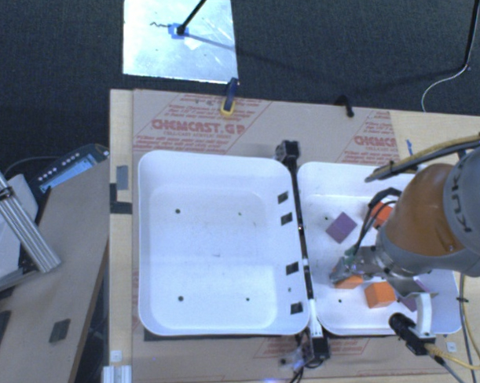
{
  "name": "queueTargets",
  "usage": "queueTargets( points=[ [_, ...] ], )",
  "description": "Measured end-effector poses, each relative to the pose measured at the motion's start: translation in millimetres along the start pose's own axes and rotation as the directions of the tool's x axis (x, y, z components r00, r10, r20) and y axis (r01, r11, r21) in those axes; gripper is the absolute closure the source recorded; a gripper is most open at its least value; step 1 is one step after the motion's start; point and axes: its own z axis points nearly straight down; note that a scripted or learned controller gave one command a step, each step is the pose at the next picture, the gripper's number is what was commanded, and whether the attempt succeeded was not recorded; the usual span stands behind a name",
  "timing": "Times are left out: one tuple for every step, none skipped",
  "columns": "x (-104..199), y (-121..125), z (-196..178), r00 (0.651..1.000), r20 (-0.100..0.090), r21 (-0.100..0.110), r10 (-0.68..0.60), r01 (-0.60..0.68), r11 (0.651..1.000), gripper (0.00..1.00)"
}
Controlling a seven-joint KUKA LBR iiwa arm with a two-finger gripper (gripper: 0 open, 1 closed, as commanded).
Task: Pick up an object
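So from my seat, the pickable stuff is all in the right bin (319,189). There's an orange block (380,294) near the bin's front, just beside the gripper (349,271), and a flatter orange piece (348,282) right under the gripper, touching it or nearly so, I can't tell which. A purple block (342,226) sits a bit further back, tilted like a diamond, with open white floor around it on the left and back sides. Another purplish bit (413,301) peeks out by the arm (428,221), mostly hidden.

The gripper is low over the bin floor, close to the left wall. Whether it's clenched or released I can't tell; it's too small and dark, and nothing is clearly between its tips.

Room-wise, the arm's grey and orange bulk covers most of the right half of that bin, so the free space is the strip along the left wall and back corner. The left bin (217,166) has a wide open floor. A black divider strip (295,228) with clips runs between the two bins.

Writing: the board under the bins says "CHEMCAST GP" (197,126) in red, repeated at the right. "KUKA" lettering shows partly on the arm's edge. A shiny plate (151,34) lies beyond the worktop (117,222).
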Motion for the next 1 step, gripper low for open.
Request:
queueTargets(
  points=[
    [57.5,61.6,-89.7,1.0,-0.001,-0.01,-0.009,0.009,1.0,1.0]
  ],
)
